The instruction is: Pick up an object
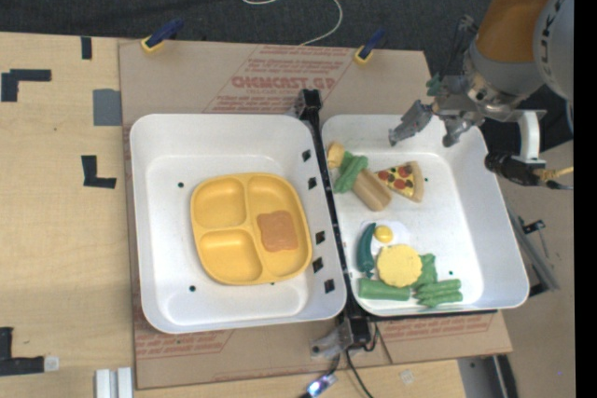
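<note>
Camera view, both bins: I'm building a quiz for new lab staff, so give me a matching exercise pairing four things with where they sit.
Things:
1. brown patty
2. pizza slice
3. green beans
4. tool

Places:
A. near the front edge of the right bin
B. over the far edge of the right bin, with nothing between its fingers
C. in a compartment of the yellow tray in the left bin
D. upper middle of the right bin, beside a tan piece

Pairs: 1-C, 2-D, 3-A, 4-B
</note>
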